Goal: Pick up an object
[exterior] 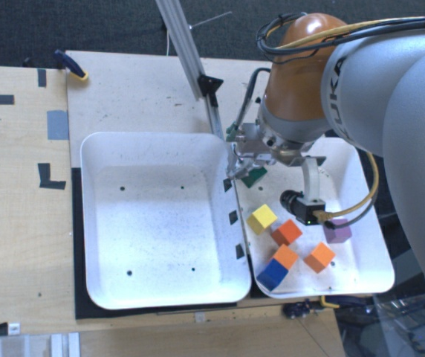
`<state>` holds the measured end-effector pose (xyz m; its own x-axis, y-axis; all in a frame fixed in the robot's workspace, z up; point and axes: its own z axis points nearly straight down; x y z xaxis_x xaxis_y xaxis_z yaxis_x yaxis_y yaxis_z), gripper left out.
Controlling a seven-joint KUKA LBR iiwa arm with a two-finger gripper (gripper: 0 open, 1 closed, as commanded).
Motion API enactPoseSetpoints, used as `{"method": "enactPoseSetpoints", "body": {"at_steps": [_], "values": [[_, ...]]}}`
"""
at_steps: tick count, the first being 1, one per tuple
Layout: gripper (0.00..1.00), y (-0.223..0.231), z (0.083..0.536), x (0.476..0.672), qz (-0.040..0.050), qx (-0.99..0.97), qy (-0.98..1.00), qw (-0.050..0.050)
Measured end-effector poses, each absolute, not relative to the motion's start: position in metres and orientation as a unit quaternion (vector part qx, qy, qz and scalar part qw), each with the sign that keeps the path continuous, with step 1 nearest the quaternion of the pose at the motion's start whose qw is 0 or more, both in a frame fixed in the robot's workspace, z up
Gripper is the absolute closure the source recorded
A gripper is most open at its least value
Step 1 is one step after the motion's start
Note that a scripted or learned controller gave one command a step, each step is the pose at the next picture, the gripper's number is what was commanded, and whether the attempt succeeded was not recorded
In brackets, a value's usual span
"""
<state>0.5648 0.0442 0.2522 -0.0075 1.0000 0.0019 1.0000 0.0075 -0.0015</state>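
Green block (255,175) sits right beneath my tool (244,166) at the right bin's (361,270) upper-left corner, against the dividing wall — whether I am clenched on it I cannot tell — while the other blocks lie nearer the camera.

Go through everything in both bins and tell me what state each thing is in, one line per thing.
Left bin: holds no blocks.
Right bin: holds all the blocks.
Gripper: low at the right bin's upper left corner.
Green block: beside the gripper, partly hidden.
Yellow block: loose on the bin floor.
Red block: loose.
Orange blocks: two, both loose.
Blue block: loose, touching an orange one.
Purple block: loose.
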Motion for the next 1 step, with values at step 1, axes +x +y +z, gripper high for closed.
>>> {"method": "enactPoseSetpoints", "body": {"at_steps": [1], "values": [[1.00, 0.0909, 0.2416, 0.5578, 0.0012, -0.705, -0.709, 0.001]]}}
